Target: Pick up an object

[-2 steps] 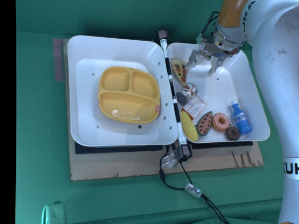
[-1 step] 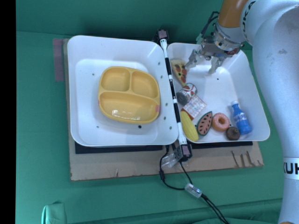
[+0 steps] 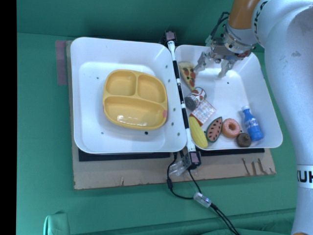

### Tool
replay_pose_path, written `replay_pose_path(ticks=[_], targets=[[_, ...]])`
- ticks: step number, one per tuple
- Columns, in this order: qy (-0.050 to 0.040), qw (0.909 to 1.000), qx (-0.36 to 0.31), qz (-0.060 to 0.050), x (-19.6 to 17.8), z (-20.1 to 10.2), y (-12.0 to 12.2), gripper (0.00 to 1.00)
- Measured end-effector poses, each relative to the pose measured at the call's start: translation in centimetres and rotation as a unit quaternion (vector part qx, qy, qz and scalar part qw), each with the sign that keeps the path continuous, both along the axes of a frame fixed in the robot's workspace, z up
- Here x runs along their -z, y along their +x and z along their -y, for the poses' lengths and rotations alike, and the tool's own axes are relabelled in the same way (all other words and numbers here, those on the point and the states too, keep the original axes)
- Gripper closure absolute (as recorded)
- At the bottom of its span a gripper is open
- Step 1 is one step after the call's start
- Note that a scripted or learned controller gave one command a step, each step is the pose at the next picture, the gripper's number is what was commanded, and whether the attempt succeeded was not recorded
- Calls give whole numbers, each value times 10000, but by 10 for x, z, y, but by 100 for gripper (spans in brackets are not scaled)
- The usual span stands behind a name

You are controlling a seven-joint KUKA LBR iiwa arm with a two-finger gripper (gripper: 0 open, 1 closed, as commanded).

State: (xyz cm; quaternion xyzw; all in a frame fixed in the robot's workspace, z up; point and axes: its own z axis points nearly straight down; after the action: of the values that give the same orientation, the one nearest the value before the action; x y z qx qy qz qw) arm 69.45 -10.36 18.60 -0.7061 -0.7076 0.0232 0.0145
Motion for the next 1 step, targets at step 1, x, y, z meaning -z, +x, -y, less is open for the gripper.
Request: replay_pose_path(ticks=[1], targets=[[4,10000,-2,4,0,0,0,0]])
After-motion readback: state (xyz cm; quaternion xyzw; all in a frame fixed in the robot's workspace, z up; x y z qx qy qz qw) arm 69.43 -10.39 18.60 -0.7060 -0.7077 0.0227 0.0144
